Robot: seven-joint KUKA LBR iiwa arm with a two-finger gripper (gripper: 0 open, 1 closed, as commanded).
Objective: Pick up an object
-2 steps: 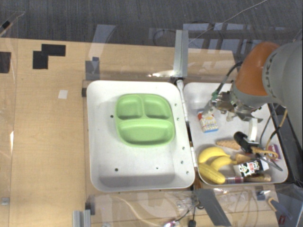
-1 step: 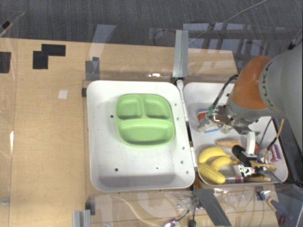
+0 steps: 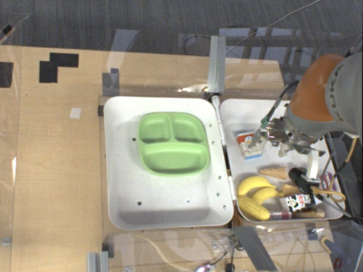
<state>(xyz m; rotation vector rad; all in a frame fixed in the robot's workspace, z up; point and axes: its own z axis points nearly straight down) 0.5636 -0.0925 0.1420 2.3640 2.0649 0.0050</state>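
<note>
Camera view looks down on the worktop with two white bins side by side; the left bin carries a green divided plate, the right bin a huddle of small things. The arm reaches in from the right, and its hand sits low over the right bin, just beside a small red-and-white carton; nothing can be seen between its fingers, and whether they stand wide or narrow I cannot tell.

The carton looks the likeliest target; to take it well, the hand should be centred over it rather than off its right edge, with the fingers straddling the narrower sides, and come straight down before closing; a skewed descent would likely push it toward the bin wall.

Nearer the front lie the bananas, a pale cone-like piece, and a dark tangle of items at the right corner, too jumbled to name; the arm's bulk covers part of the bin's right side.
</note>
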